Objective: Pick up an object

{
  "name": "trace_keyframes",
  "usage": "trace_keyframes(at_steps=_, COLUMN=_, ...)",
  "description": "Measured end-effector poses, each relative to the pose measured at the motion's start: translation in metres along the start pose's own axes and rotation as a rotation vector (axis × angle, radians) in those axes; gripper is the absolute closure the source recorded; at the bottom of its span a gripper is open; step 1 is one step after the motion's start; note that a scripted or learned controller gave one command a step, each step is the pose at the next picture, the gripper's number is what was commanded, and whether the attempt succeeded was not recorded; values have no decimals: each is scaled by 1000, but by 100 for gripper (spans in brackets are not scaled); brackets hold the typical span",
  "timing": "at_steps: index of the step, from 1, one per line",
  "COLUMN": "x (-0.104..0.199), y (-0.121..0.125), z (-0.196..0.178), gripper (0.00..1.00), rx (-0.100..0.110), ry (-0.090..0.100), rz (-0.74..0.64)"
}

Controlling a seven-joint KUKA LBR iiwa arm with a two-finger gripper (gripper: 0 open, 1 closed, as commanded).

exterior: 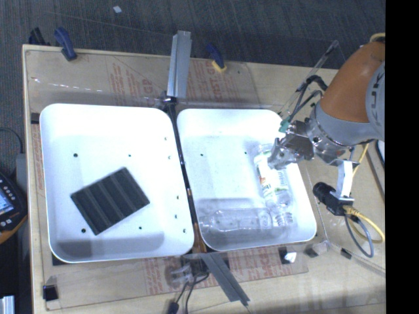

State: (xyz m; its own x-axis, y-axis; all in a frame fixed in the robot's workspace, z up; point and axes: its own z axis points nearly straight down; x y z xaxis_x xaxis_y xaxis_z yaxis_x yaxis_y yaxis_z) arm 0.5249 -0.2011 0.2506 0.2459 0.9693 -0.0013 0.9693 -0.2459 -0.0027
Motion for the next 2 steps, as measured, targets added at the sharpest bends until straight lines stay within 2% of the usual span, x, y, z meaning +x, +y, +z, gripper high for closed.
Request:
trace_keyframes(at_steps=1, x=47, y=9, z=29, gripper=100, rx=3, ry=0, rz=-52)
trace_keyframes(at_steps=2, x=47, y=9, z=29, gripper=0, rx=3, ry=0, rz=-51)
